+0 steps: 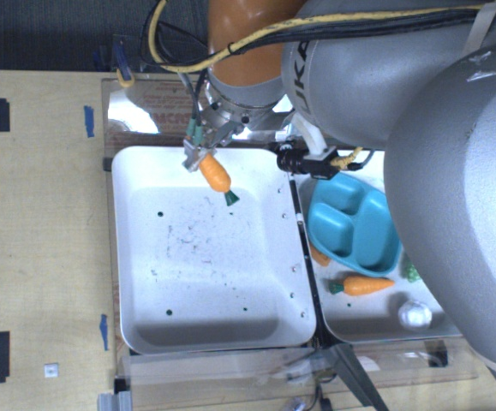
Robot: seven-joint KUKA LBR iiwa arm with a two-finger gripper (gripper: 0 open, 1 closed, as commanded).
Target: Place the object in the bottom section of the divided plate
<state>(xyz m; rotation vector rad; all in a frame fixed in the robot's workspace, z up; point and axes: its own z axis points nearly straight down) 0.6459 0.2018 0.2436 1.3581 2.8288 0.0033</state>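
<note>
— Where the arm leans in over the far rim of the left bin (136, 255), what has the gripper (198, 157) got?

— A toy carrot (215, 175), orange with a green tip. Its fat end is pinched between the fingers and the rest hangs slanting down just below them, clear of the bin floor.

— And the divided plate (355, 221)?

— Well off to the gripper's right, in the other bin (376, 324). It's blue and sits tilted, one edge up against the bin wall. Just below the plate lies a second carrot (363, 286), and beside that something small and white (415, 315) that I can't make out.

— What about the surface?

— The left bin's floor under the gripper is scuffed and speckled. The counter (42, 229) out to the gripper's left is pale wood with black markings and bits of blue tape (88, 120). A yellow cable (179, 24) loops above the gripper.
</note>
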